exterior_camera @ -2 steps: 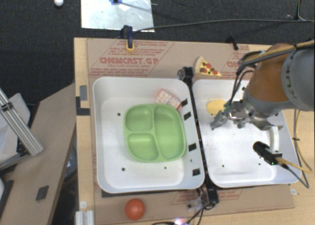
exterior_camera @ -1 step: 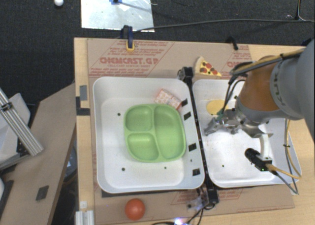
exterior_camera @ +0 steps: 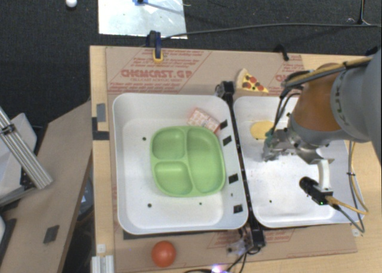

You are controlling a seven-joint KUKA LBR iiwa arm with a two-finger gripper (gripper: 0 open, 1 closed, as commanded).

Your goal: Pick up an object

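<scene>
Hovering low in the right bin (exterior_camera: 334,215), the gripper (exterior_camera: 272,146) has a flat yellow piece (exterior_camera: 261,129) just beside it at eleven o'clock. From where I stand, I cannot tell its grip.

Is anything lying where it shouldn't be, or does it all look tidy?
A few things sit outside the bins: a pizza slice toy on the board behind the right bin, an orange ball in front of the left bin, and a small white ball on the dark floor.
</scene>
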